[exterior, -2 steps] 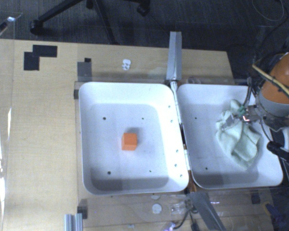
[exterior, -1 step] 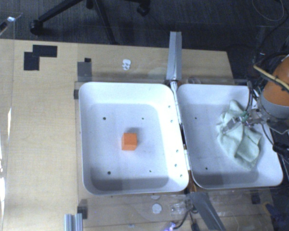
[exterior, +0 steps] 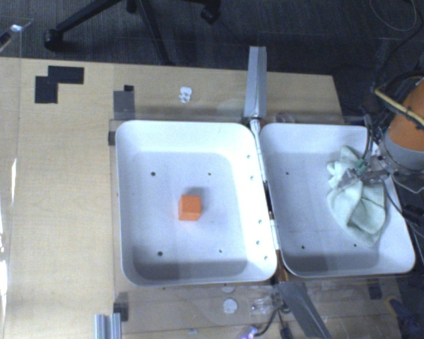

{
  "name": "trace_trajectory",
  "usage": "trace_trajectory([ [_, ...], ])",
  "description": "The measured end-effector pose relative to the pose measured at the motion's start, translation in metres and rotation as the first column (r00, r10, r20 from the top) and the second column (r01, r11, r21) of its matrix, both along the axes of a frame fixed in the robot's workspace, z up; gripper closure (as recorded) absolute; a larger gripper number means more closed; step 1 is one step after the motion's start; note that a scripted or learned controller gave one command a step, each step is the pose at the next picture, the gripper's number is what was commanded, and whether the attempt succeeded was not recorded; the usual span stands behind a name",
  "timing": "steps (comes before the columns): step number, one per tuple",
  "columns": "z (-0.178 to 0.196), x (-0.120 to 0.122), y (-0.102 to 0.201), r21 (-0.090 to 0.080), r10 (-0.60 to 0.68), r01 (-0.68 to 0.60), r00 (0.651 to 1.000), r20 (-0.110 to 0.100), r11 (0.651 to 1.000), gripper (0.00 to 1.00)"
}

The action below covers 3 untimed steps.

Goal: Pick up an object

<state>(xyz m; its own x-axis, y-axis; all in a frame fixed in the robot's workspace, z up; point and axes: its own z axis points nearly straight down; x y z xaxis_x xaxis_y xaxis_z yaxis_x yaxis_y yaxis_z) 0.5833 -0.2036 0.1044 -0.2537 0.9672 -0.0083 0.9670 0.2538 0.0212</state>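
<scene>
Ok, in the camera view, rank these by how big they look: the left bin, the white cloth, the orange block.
Largest to smallest as they look:
1. left bin
2. white cloth, crumpled at the right bin's right side, by the tool
3. orange block, plainly the smallest

No text, label, brand, number or sign can be read anywhere here

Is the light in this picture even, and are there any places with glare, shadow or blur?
Camera view: the light is soft and fairly even. Bright glare streaks lie on the bench at its left edge. The orange cube is sharp enough, with little shadow. Soft grey shadows sit in the left bin near its lower corners. The white cloth and gripper look slightly blurred.
</scene>
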Motion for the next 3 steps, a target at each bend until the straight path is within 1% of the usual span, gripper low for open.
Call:
trace_trajectory([
  [1,0.067,0.017,0.074,0.003,-0.096,0.096,0.995,-0.018,0.995,1.0],
  [2,0.01,0.013,0.098,0.003,-0.272,0.272,0.962,-0.023,0.962,1.0],
  [3,0.081,0.067,0.142,0.003,-0.584,0.584,0.812,-0.02,0.812,1.0],
])
